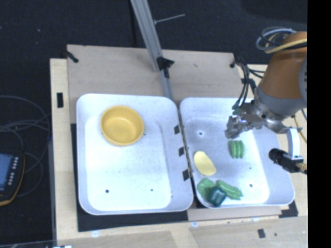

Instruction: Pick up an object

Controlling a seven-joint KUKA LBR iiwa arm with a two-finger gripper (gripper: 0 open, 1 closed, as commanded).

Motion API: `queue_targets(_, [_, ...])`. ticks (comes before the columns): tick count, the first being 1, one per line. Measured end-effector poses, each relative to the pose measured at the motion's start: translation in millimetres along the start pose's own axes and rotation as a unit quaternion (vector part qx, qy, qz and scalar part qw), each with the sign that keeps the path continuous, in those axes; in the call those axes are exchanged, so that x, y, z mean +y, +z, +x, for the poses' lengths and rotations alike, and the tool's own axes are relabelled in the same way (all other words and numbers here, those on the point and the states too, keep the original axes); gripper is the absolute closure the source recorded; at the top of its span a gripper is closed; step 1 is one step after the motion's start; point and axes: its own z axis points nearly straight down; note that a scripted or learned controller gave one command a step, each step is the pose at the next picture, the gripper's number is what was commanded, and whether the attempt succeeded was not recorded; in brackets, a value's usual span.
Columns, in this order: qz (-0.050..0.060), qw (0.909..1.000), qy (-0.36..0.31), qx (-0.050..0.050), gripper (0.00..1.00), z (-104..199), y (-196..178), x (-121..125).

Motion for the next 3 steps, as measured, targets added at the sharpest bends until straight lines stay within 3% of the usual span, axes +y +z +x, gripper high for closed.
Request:
queue_targets(2, [0.000, 1.0000, -0.001, 0.000, 1.00, 101, -11, 1])
queue_targets(3, [0.000, 1.0000, 0.000, 0.000, 1.00, 158, 1, 6])
